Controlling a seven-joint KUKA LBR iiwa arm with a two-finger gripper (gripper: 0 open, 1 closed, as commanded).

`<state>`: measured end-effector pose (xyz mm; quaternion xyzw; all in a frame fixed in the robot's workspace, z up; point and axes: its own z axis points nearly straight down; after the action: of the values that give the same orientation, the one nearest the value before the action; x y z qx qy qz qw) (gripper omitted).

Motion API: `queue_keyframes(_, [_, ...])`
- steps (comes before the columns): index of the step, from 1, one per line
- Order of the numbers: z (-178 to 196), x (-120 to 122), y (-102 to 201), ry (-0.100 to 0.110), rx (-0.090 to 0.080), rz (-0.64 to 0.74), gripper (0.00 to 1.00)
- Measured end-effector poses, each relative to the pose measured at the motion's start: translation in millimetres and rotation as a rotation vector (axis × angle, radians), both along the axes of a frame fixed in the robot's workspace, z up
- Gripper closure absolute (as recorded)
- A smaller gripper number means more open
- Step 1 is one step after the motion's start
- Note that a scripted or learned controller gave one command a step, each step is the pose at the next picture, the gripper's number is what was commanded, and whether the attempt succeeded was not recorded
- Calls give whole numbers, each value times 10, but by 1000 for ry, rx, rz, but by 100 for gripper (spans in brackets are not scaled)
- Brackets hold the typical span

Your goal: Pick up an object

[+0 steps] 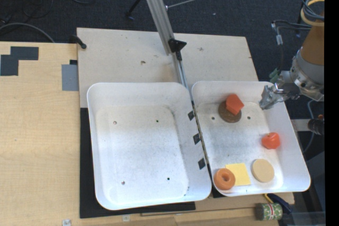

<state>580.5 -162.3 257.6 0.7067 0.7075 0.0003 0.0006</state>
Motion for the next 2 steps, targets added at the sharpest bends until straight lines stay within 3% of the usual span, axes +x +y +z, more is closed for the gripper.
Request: queue_keyframes(2, [-114, 396, 1096, 2, 3, 4, 100])
